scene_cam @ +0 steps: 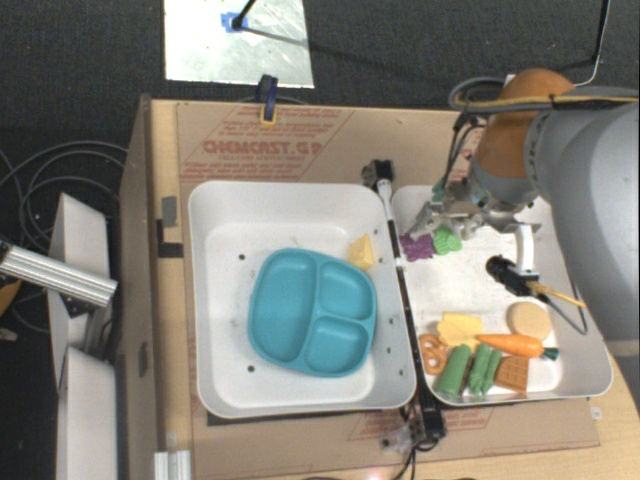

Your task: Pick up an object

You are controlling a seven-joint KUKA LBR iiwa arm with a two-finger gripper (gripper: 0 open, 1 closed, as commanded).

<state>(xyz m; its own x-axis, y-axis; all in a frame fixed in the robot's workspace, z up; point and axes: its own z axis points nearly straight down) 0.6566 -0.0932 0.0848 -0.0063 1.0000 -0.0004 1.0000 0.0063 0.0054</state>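
Can't tell what the gripper (pixel 447 220) is doing; purple toy (pixel 417 245) and green toy (pixel 447 239) sit right beneath, so it might nab both or neither.

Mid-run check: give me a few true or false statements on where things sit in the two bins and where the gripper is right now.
1. The blue divided plate lies in the left bin. True.
2. The carrot lies in the left bin. False: it is in the right bin, near the front.
3. The gripper is over the back of the right bin, by the purple and green pieces. True.
4. The yellow wedge sits on the plate. False: it lies beside it, on the bin floor.
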